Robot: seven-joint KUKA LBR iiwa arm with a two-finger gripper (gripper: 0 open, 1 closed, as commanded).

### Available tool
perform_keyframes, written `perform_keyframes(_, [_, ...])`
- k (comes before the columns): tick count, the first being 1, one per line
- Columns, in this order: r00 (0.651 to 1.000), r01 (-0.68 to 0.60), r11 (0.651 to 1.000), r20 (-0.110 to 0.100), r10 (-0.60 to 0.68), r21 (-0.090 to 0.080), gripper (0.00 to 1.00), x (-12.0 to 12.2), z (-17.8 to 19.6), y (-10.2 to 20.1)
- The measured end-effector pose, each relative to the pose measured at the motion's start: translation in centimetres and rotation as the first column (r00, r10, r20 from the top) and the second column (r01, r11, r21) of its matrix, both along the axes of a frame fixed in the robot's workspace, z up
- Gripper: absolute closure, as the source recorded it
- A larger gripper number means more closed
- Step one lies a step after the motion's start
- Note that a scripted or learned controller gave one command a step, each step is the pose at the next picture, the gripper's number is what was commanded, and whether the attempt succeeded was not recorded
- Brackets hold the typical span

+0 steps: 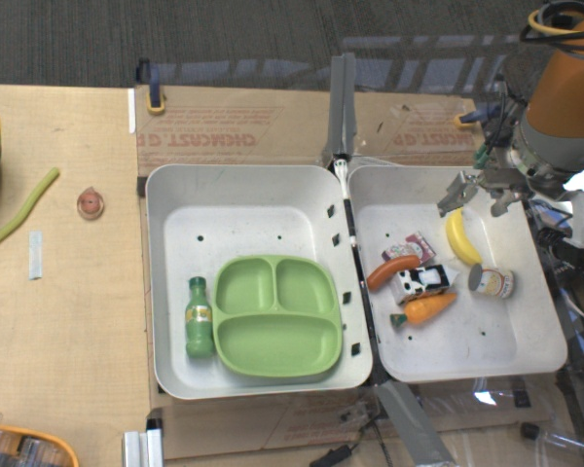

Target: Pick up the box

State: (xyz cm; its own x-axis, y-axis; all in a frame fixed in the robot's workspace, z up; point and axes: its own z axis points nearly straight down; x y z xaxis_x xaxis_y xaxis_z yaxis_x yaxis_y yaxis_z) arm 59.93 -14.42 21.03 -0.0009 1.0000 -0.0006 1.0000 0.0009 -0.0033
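- My claw [481, 189] hangs over the far edge of the right bin [535, 358]; its two fingers stand apart, nothing between them.
- The box [421, 281], small, black and white, lies near the middle of the right bin, toward the edge shared with the left bin [170, 212].
- Crowded spot: a sausage [393, 269] touches its far-left side, a pink packet [416, 248] sits just beyond it, a carrot [426, 307] lies against its near side.
- A banana [461, 238] lies between my claw and the box; a small can [492, 282] rests on its side just to the box's right.
- Judgement: I should travel toward the bin's middle, passing above the banana, then drop straight down.
- Best to turn the fingers so they close across the box's free sides, not along the carrot–sausage line, or I will likely clamp a neighbour too.
- Keep the fingers wide until low; a shallow grip risks the box slipping out.
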Motion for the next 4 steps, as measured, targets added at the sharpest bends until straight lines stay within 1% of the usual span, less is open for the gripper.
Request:
perform_keyframes(1, [0.994,0.107,0.994,-0.001,-0.107,0.000,0.00,-1.6,-9.0,4.8])
perform_keyframes(2, [0.999,0.036,0.999,0.009,-0.036,0.000,0.00,-1.1,-11.3,5.0])
perform_keyframes(3, [1.000,-0.007,1.000,0.015,0.007,0.000,0.00,2.3,-11.3,4.3])
perform_keyframes(4, [0.961,-0.276,0.961,0.015,0.276,-0.003,0.00,0.3,-11.2,3.6])
